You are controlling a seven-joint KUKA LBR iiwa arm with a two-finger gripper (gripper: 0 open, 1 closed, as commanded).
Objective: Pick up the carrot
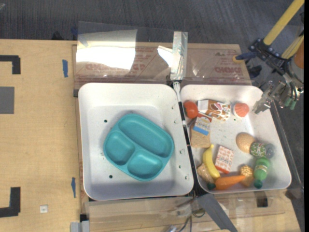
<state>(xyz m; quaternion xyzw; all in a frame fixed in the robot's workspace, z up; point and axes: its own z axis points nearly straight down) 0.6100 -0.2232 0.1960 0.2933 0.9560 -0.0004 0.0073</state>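
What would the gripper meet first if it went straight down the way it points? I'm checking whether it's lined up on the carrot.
Probably the right bin's far right rim or bare floor beside it. The gripper hangs there; depth is unclear. The carrot lies at the near edge.

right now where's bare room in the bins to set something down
Left bin: bare floor all around the teal tray. Right bin: a small patch between the banana and the potato; its near edge around the carrot is crowded.
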